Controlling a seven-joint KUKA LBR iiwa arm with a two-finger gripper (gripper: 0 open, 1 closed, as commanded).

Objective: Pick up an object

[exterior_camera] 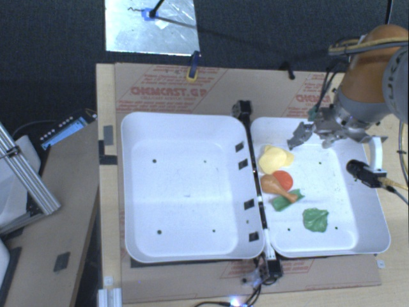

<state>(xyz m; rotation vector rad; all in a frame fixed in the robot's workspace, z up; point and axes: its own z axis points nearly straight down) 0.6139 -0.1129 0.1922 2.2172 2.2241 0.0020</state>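
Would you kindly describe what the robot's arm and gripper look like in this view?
The arm has a rounded orange band above a grey wrist section. Its gripper is grey metal with two angular fingers. Thin dark cables run down beside the arm.

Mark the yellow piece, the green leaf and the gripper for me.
yellow piece (274,158): camera view, middle of its rounded top.
green leaf (315,219): camera view, centre of the flat leaf in the right bin.
gripper (314,135): camera view, midway between its fingertips, above the right bin.
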